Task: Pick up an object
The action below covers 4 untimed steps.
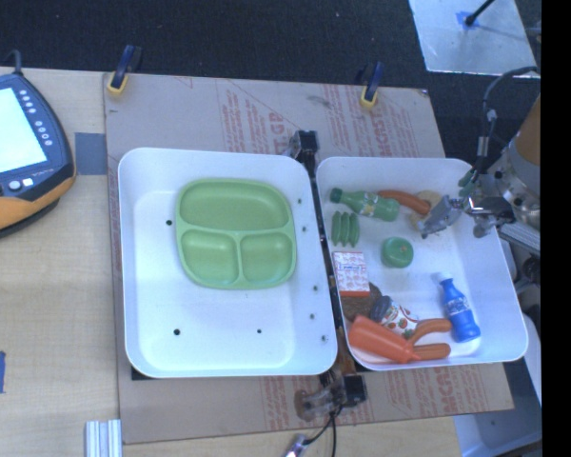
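At the near edge of the right bin [510, 284] lie the carrots [381, 343], heaped orange against the front wall with a smaller orange piece beside them, and just behind them a dark object I cannot identify. A little further in stands the blue bottle [457, 309], lying by itself near the right wall, then the small red-and-white packet [350, 272] against the left wall and the round green lid [397, 251] in the middle. Further still are the green pods [344, 228] and the green bottle [365, 204], touching an orange piece by the far wall. My jaws [442, 216] hang over the far right part of this bin, near that orange piece; whether they are parted or closed I cannot tell, and I see nothing between them. To pick well, I judge the green lid or the blue bottle best: each has bare white floor around it. The pieces by the walls look riskier, since a finger could strike the rim. The left bin [143, 284] holds a green divided plate [236, 231], and beyond on the worktop [48, 303] rests a pendant [19, 155].
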Tool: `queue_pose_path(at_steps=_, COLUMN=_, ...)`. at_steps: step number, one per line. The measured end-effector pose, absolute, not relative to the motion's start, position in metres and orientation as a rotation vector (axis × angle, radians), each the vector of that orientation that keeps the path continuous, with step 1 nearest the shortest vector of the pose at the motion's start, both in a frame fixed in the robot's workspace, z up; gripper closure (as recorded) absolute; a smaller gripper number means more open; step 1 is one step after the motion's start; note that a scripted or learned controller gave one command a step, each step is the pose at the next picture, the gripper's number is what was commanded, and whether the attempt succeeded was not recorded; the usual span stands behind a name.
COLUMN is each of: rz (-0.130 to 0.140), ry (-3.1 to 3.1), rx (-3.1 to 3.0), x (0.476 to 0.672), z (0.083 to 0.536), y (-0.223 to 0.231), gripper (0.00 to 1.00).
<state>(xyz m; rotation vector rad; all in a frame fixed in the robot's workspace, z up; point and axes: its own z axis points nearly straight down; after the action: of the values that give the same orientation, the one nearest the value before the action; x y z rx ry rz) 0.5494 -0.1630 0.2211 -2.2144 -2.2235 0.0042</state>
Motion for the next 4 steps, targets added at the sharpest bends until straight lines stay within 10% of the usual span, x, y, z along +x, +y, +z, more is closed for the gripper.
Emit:
queue_pose_path(at_steps=2, rz=0.006, ry=-2.228, rx=-2.211, x=0.656, z=0.091, y=-0.210, gripper=0.00)
queue_pose_path(at_steps=4, rz=0.006, ry=-2.222, rx=-2.214, x=0.656, z=0.094, y=-0.190, gripper=0.00)
